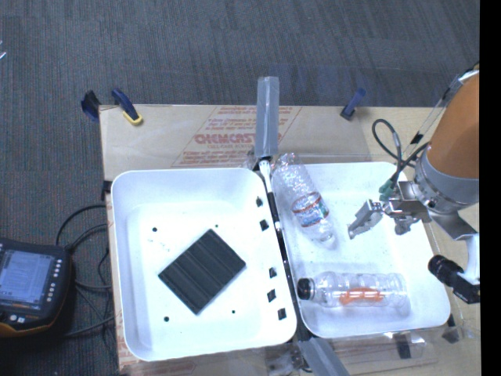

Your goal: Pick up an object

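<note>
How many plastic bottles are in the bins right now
2. One bottle lies slanted along the right bin's left side; the other lies across its near end. None seems hidden.

Tabletop point(227, 131): light wood/cardboard sheet w/ red printed lettering, set on dark grey carpet. Two shallow white bins sit on it side by side, touching along the middle: left bin point(125, 210), right bin point(368, 171). Blue clamps at the back edge: two at the left corner point(117, 104), one w/ a yellow tip, and one toward the right point(352, 104). Grey upright post point(268, 116) stands at the back, btwn the bins.
</note>
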`<state>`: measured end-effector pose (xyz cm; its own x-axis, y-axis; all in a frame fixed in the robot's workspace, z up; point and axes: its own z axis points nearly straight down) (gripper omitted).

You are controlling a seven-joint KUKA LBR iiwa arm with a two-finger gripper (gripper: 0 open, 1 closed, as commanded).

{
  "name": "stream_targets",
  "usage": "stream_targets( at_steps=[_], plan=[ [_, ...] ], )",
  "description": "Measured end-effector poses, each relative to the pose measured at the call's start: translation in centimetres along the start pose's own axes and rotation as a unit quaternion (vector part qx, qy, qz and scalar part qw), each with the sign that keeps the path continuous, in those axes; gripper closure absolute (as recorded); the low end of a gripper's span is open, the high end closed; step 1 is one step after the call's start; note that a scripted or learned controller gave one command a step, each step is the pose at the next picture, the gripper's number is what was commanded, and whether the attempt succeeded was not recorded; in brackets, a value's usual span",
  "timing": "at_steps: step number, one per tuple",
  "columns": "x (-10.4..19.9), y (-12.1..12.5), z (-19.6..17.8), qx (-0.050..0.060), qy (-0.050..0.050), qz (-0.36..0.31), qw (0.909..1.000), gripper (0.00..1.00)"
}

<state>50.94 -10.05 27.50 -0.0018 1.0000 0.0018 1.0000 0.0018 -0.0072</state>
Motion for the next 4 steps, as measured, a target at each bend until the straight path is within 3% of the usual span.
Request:
stream_targets(
  at_steps=[1, 2, 3, 4],
  plan=[
    [1.8, 6.4, 12.7, 0.000, 0.000, 0.000, 1.0000, 0.00],
    [1.8, 12.1, 16.7, -0.002, 0.000, -0.011, 0.9999, 0.00],
    [1.9, 10.1, 3.8, -0.002, -0.001, -0.099, 0.9951, 0.00],
    [-0.6, 13.0, 16.3, 0.000, 0.000, -0.167, 0.9859, 0.00]
  ],
)
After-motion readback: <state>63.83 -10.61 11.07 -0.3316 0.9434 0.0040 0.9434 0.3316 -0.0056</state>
